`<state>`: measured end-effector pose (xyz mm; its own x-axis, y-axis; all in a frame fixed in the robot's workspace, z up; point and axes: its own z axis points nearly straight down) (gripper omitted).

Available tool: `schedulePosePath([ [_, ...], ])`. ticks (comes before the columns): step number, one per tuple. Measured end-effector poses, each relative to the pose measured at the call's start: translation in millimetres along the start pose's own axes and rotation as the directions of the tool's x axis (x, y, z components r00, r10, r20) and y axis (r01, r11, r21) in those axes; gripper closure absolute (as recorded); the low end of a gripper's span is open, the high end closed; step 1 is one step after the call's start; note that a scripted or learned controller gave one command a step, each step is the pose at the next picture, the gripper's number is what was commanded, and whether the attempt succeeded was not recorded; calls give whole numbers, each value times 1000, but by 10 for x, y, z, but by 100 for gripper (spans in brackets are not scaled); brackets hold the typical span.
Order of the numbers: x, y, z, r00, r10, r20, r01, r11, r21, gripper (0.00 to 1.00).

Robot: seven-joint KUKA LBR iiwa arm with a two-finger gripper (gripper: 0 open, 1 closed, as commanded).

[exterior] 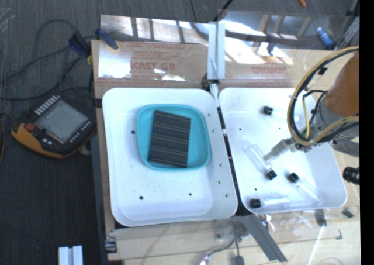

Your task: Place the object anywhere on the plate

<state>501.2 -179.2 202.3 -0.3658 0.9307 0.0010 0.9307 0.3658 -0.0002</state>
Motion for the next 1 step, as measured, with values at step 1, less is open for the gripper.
schedulePosePath([
  [1,827,360,196,999,38,-1,-38,999,3,0],
])
